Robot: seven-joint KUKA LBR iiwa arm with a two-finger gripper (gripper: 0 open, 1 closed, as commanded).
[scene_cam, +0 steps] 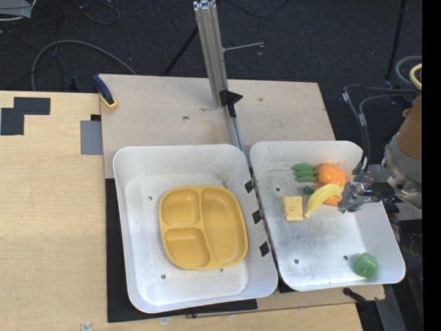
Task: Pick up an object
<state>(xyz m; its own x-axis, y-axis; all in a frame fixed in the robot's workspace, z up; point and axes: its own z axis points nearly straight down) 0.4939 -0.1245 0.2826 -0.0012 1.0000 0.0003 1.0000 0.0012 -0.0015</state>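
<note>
The gripper [350, 200] sits low beside the banana [322, 196], right where the toys cluster; its grip I cannot tell.

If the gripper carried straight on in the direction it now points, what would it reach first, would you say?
The gripper reaches in from the right, pointing left across the right bin. First in that line is probably the yellow banana, lying against the orange. Height is unclear from above, so it might pass over.
</note>
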